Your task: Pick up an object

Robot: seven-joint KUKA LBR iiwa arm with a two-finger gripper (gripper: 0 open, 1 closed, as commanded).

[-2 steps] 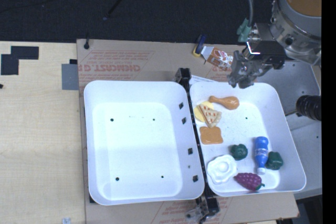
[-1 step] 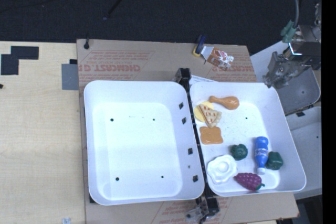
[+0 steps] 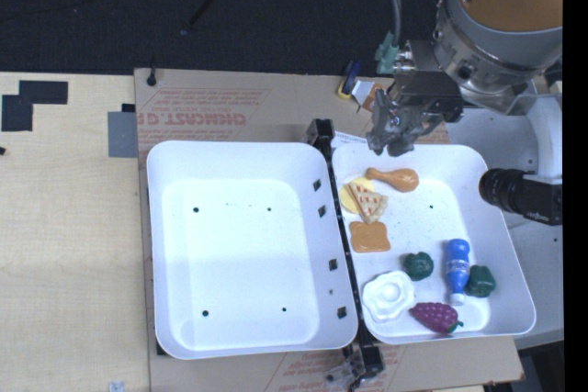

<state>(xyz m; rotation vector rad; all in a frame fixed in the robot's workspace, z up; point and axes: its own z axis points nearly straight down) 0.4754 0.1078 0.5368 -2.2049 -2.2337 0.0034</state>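
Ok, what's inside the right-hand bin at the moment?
The right bin holds a drumstick, waffle wedge, toast slice, fried egg, grapes, blue bottle and two green vegetables. The gripper covers part of its far rim.

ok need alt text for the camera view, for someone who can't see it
A grey robot arm's gripper hangs above the far edge of the right bin, near a toy chicken drumstick. That bin also holds a waffle, toast, a fried egg, grapes, a blue bottle and two green vegetables.
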